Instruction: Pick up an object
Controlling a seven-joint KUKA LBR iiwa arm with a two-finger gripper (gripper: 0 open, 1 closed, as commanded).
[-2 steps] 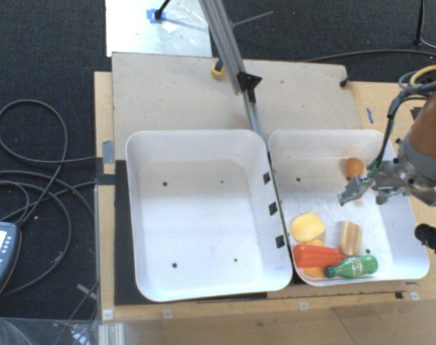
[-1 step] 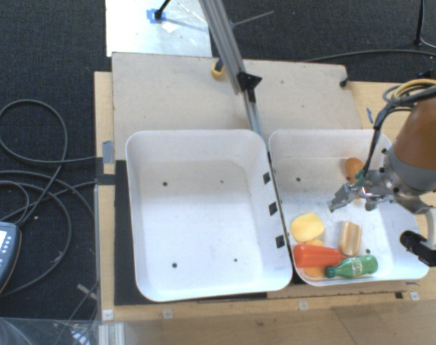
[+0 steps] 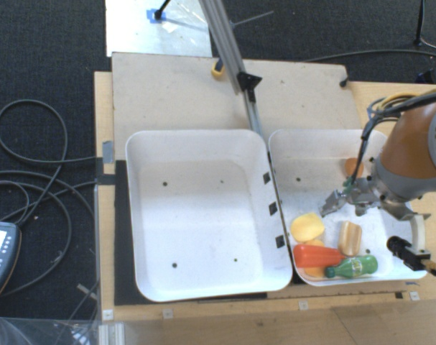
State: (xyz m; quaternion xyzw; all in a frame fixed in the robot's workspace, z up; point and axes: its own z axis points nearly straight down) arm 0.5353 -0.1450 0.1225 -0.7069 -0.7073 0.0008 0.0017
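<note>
Yellow lemon point(image 3: 307, 228) lies at about 7 o'clock from the gripper point(image 3: 337, 201), close | jaws spread, holding nothing | bread roll point(image 3: 349, 237) nearer 5 o'clock, long axis upright.

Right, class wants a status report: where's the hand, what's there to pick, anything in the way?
Hand low over right bin, nothing seen in it. Yellow piece, bread roll, red piece, green bottle crowded at front. Arm hides back corner.
</note>
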